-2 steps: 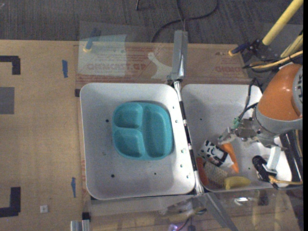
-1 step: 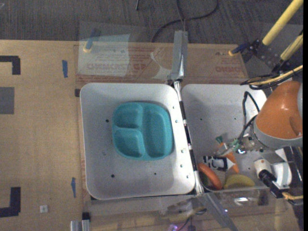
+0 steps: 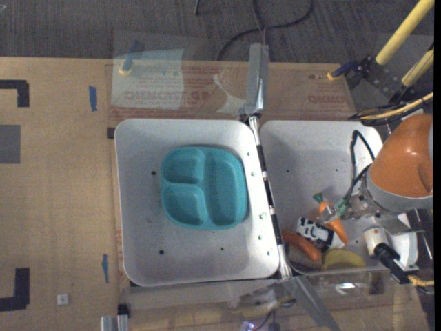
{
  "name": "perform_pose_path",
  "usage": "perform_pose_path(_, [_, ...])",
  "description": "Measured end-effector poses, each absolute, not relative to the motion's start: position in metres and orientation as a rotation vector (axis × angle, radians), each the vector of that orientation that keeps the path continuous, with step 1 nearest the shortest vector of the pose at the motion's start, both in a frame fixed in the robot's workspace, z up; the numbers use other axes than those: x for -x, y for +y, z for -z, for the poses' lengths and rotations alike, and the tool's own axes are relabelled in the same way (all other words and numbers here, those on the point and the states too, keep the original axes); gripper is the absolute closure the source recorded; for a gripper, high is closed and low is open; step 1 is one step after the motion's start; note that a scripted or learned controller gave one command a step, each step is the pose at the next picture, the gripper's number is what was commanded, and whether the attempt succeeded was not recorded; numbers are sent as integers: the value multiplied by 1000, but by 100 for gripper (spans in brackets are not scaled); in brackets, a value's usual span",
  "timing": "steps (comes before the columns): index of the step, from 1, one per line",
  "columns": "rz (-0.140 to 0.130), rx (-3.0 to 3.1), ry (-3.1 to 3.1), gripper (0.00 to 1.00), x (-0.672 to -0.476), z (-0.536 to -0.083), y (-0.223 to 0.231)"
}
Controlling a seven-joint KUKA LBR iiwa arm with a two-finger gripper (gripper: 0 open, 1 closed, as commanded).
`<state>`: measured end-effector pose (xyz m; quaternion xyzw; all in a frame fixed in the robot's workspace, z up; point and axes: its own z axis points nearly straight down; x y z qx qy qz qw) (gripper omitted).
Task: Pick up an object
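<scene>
Teal divided plate (image 3: 204,186) is lying in the left bin (image 3: 138,254). Toys (image 3: 320,238) are clustering in the right bin's (image 3: 303,150) near corner, under the gripper (image 3: 342,209), whose grip I cannot tell.

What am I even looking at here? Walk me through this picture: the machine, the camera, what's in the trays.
This is one picture from a camera fixed above a workbench, looking down at a slant. The machine is a robot arm, grey with an orange band, reaching in from the picture's right. Its job is to pick up an object with a two-finger gripper.

Two shallow white bins sit side by side. The left bin holds a teal divided plate. The right bin has a small pile of items in its near corner: an orange carrot-like piece, a yellow piece and a black-and-white item. The gripper is low over that pile; I cannot tell whether it holds anything.
</scene>
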<state>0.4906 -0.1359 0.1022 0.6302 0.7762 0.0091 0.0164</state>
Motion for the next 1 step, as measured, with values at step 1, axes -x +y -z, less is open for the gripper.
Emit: perform_pose_path(1, [-1, -1981, 2438, 100, -480, -247, -46])
